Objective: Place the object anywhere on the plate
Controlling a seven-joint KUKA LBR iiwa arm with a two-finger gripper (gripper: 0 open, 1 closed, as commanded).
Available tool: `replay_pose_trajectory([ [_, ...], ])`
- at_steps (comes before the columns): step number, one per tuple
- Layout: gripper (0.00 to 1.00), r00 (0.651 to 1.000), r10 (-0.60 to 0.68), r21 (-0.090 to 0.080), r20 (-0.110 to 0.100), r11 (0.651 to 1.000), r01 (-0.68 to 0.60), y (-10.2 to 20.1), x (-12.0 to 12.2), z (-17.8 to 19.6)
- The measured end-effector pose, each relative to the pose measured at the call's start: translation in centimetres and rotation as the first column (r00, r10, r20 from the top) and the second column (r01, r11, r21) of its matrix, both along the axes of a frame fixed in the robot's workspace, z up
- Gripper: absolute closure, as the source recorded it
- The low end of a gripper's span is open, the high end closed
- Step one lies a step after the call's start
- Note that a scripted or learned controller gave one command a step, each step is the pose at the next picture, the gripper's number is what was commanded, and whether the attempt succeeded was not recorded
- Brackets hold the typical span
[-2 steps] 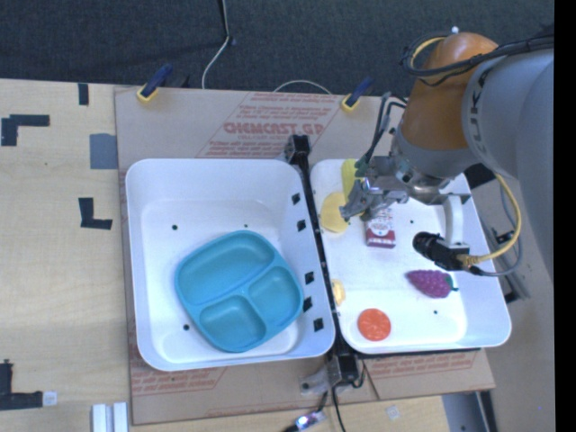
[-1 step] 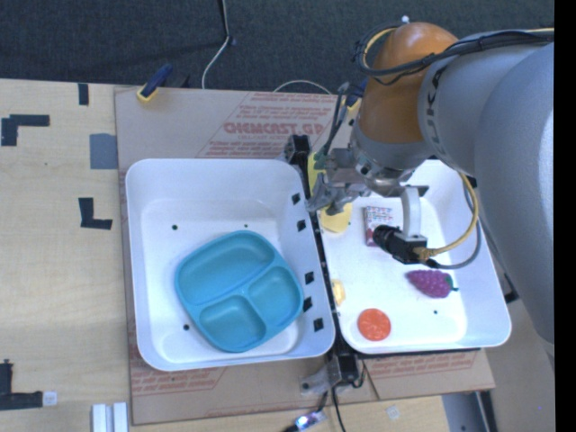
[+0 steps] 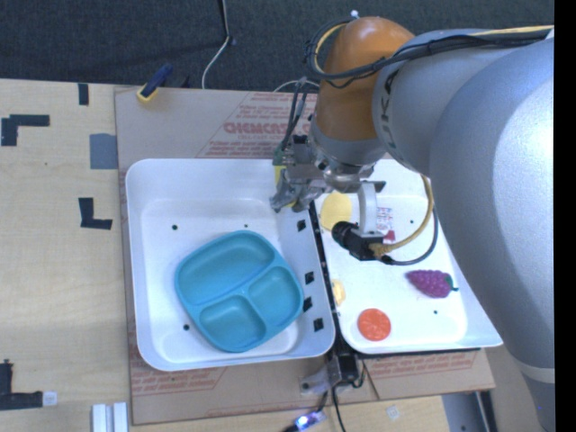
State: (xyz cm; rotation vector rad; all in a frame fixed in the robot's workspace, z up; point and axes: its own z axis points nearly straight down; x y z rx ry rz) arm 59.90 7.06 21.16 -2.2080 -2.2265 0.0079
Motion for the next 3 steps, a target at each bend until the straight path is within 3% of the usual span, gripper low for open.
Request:
replay_pose_trajectory([
  [2,1.00,1.000,-0.002,-0.002,-0.001,1.000,0.002,9.2,-1.1,0.0],
  [3,1.00,1.000,-0.007,-0.004,0.000,1.000,0.007,7.5,-1.1,0.3],
])
